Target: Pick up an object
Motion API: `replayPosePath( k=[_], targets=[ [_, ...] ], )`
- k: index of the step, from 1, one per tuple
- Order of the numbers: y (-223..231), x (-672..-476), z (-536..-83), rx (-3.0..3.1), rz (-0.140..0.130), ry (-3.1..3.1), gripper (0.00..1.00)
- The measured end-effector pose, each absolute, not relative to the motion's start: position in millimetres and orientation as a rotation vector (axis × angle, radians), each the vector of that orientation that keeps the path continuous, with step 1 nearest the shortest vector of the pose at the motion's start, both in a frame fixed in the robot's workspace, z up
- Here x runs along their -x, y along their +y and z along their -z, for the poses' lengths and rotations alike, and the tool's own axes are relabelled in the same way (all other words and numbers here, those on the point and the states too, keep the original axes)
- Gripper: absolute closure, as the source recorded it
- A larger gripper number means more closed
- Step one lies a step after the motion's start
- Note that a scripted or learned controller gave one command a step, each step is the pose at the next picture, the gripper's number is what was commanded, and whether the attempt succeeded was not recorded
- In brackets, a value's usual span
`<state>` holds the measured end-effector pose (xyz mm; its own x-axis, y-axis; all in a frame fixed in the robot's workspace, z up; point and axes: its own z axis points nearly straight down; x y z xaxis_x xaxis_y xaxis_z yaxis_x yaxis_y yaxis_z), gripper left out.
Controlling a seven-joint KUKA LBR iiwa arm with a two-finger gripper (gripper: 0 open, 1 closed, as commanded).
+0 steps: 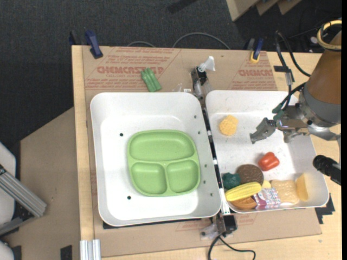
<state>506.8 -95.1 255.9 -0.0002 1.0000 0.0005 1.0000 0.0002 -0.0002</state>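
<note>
- bright, even overhead light falls on the tabletop (pixel 81 145), while the dark carpet beyond it stays dim.
- the two white bins (pixel 108 199) read near overexposed, their walls losing detail.
- shadows are soft and short; a faint one lies under the claw (pixel 259 134) on the right bin's floor.
- focus is fair at centre, with a grainy, low-resolution softness throughout; small items at the lower right blur together.

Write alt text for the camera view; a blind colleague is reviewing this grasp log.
A grey robot arm's two-finger gripper hovers over the right white bin, holding nothing, near a round yellow toy food piece and a red toy pepper. More toy food crowds that bin's near edge. The left white bin holds a green three-compartment plastic tray.
</note>
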Motion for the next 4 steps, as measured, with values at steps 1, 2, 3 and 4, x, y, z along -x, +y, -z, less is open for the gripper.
replayPosePath(
  k=[1, 2, 3, 4],
  targets=[
    [-167.9, -558.8, -166.8, 2.227, -0.006, -2.217, 0.0],
    [-174.7, -518.3, -80.4, 2.221, -0.004, -2.214, 0.0],
    [-174.2, -521.6, -95.2, 2.225, 0.003, -2.222, 1.0],
    [-112.1, -570.8, -172.6, 2.217, 0.013, -2.237, 1.0]
  ],
)
